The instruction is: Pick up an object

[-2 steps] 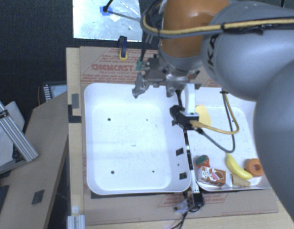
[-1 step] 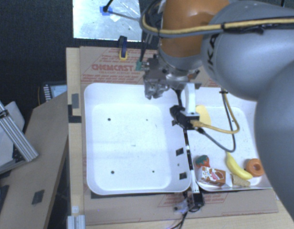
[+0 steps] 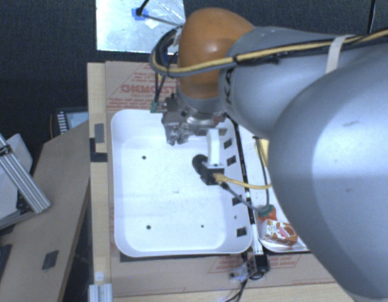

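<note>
My gripper (image 3: 176, 129) hangs over the far part of the left white bin (image 3: 121, 187), close to its back wall. The orange band (image 3: 210, 49) and the grey arm (image 3: 320, 137) rise above it and fill the right of the view. A red and white packet (image 3: 279, 231) lies in the near corner of the right bin, partly under the arm. The gripper's tip is small and dark against the bin, and nothing shows clearly in it.
A black connector (image 3: 201, 165) with a yellow cable (image 3: 244, 184) hangs from the wrist over the left bin's right side. The bins' shared rim (image 3: 237, 187) bears black marks. A foil sheet (image 3: 140, 14) lies behind the bench, and metal rails (image 3: 17, 181) stand at the left.
</note>
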Tool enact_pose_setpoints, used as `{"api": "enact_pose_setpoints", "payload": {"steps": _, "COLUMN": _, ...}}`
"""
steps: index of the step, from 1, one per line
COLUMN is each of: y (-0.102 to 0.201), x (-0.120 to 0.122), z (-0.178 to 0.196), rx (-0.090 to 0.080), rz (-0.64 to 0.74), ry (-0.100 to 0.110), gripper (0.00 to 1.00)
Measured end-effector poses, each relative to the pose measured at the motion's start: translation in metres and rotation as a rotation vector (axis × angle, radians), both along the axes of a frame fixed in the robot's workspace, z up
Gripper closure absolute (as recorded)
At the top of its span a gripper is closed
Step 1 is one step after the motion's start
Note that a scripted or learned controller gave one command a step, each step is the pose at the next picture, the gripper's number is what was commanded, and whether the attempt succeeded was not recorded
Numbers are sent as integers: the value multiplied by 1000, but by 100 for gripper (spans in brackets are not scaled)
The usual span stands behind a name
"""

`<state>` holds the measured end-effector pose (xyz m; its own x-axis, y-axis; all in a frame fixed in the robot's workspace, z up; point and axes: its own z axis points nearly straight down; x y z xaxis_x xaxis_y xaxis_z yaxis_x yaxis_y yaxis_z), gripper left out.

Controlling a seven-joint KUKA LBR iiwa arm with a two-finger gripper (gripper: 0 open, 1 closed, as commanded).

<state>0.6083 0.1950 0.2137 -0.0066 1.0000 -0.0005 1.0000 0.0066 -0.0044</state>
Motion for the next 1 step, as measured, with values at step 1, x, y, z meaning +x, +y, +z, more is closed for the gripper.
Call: {"api": "enact_pose_setpoints", "payload": {"steps": 1, "y": 42, "x": 18, "z": 64, "rx": 5, "rz": 1, "ry": -12, "gripper": 100}}
